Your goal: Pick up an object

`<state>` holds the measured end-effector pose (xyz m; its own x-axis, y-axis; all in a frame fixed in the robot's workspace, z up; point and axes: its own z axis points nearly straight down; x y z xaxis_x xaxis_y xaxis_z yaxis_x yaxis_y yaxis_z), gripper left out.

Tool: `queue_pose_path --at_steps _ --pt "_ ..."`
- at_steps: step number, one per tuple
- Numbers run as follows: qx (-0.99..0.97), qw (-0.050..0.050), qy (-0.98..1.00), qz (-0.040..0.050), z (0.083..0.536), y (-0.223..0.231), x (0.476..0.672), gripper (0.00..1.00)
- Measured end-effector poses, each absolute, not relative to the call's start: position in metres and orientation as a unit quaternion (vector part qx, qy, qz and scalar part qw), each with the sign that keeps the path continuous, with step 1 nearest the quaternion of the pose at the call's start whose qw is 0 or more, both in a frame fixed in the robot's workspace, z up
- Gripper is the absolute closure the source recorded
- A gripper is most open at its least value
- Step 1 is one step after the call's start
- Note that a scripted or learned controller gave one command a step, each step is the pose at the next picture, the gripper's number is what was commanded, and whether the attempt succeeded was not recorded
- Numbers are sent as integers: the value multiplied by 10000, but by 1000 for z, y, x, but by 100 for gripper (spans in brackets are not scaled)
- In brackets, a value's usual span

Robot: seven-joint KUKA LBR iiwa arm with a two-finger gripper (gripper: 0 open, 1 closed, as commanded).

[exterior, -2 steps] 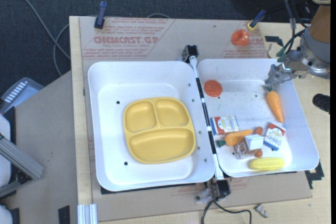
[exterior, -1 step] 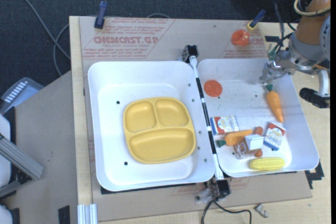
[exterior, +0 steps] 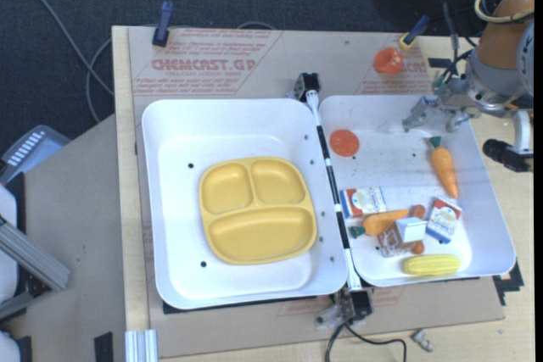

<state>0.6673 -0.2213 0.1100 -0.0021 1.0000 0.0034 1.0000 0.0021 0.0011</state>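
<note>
gripper [exterior: 422, 116] upper right of frame | nothing clamped, finger state unclear | carrot [exterior: 444, 171] just below-right of it | long axis near vertical

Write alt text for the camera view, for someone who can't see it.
A robot arm's claw hovers over the right white bin, above a toy carrot, corn cob and small cartons. The left bin holds a yellow divided tray.

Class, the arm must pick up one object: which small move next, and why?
Probably move the gripper a little toward the carrot and lower. It hovers at the right bin's far end, and the carrot lies nearest, apart from the clutter.
</note>
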Motion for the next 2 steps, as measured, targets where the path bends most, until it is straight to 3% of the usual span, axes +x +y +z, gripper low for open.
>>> queue_pose_path --at_steps 1,2 --pt "-7067 8 -7075 0 117 -223 627 0" --pt "-7054 41 -7088 -32 84 -218 592 0"
